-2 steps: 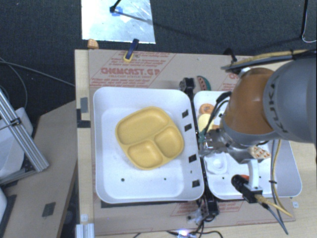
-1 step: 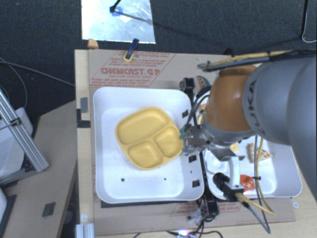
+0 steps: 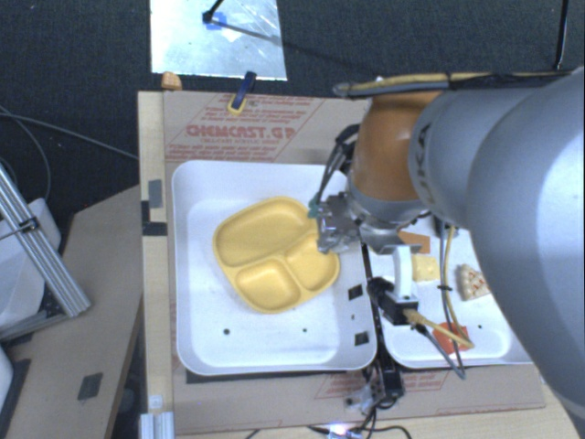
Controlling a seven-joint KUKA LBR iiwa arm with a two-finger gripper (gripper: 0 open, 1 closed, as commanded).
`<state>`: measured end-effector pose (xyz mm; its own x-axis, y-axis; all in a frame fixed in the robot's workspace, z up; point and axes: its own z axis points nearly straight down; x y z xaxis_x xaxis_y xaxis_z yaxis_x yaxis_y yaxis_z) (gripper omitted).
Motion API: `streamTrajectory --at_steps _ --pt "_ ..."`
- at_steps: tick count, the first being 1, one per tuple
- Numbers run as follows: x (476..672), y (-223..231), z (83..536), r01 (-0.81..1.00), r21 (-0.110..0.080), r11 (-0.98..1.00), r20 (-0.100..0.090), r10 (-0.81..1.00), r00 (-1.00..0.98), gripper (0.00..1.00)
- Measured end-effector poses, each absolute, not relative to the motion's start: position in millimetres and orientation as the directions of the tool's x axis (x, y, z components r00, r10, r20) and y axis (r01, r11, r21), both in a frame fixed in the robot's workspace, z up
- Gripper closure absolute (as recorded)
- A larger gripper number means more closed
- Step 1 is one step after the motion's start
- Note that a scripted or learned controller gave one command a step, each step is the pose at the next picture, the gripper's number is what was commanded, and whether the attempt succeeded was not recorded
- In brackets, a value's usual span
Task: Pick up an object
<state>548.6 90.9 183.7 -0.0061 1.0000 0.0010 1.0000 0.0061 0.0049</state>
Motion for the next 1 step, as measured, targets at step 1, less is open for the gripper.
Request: streamTrajectory --at_steps 1 --pt "519.3 131.0 304.3 1.0 0.012 0.01 0.006 1.0 -0.01 1.0"
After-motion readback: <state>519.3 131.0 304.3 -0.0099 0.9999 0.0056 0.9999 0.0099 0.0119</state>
